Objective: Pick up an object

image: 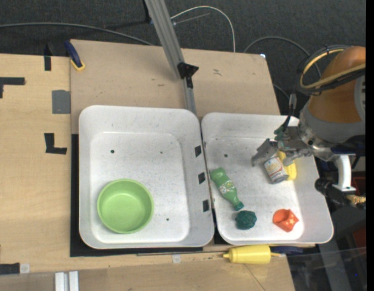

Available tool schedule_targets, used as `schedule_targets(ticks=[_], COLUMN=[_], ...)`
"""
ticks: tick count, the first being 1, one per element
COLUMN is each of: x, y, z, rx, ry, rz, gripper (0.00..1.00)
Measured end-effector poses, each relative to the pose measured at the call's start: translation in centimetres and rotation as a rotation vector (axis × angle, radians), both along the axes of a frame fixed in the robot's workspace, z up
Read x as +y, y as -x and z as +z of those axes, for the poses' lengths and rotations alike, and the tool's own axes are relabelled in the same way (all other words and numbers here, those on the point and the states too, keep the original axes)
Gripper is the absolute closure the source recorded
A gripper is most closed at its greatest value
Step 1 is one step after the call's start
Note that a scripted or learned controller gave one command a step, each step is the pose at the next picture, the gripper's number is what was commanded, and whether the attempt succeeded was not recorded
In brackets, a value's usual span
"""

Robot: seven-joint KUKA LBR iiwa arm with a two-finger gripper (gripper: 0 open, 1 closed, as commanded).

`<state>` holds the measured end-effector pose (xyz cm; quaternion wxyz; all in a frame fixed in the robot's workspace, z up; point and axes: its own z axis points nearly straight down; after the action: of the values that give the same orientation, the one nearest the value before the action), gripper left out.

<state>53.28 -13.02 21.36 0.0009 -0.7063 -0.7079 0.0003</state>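
Here, the grey arm with its orange band is seen reaching in from the right over the right-hand bin, and the gripper is placed low over the upper right part of that bin. Whether the gripper is spread or closed cannot be told, since the dark metal parts are blurred together. Just below it a small can with a pale label is seen lying tilted on the bin floor, and a yellow piece is found touching its right side. Nearer the middle of the same bin a green bottle is laid at a slant, with a dark green lump just below its cap end. A red block is set near the lower right corner. In the left bin a green bowl is kept upright at the lower left. A yellow bottle is left lying on the bench outside the bins, beside the front rim.
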Motion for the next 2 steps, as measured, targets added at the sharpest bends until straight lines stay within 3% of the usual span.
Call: schedule_targets(ticks=[1,2], x=[0.0,-0.2], y=[0.0,-0.1], z=[0.0,-6.4], rx=[0.0,0.007], ry=[0.0,0.0], rz=[0.0,-0.001], gripper=[0.0,0.0])
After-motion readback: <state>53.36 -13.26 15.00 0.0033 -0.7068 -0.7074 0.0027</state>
